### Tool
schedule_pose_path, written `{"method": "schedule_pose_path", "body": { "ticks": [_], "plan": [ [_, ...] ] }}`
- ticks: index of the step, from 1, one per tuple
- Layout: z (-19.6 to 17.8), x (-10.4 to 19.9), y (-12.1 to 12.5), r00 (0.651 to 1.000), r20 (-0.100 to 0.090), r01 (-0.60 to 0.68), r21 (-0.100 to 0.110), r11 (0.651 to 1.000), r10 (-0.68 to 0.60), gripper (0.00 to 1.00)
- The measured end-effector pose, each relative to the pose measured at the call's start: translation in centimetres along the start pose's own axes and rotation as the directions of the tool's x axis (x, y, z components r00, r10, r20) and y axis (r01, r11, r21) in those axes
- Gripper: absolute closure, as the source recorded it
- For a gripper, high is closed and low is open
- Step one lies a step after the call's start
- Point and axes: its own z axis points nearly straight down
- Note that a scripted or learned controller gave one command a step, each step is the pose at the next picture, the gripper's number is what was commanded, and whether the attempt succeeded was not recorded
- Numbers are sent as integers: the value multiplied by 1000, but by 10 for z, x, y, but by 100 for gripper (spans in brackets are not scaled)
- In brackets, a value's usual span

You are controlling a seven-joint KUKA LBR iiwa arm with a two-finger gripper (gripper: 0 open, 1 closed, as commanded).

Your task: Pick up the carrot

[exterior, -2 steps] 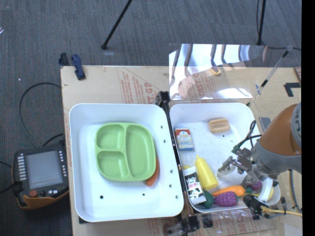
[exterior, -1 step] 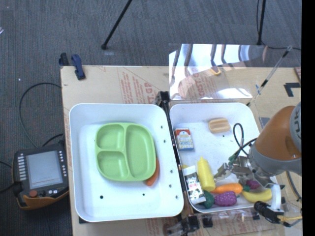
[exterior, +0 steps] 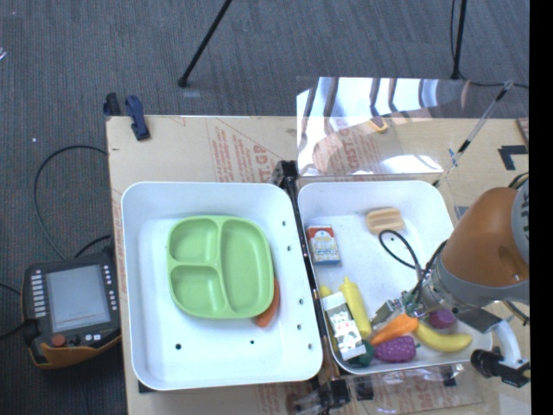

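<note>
Orange-banded arm is over the right bin, pincer down at the carrot, which lies between banana and yellow bottle. Can't tell pincer opening or grip. Not lifted; grasp and raise remain. Cardboard-topped surface, grey carpet, tripod legs behind.

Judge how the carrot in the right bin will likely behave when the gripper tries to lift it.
The carrot looks like a smooth, tapered toy, so it is probably stiff and light, yet may slip or pivot between fingers. It lies hemmed in by the banana and purple grapes, so a grasp could nudge those.
</note>
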Motion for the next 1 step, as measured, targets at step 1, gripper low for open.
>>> {"method": "schedule_pose_path", "body": {
  "ticks": [1],
  "plan": [
    [-9,0,0,1000,-3,-10,0,1000,10,100]
  ]
}}
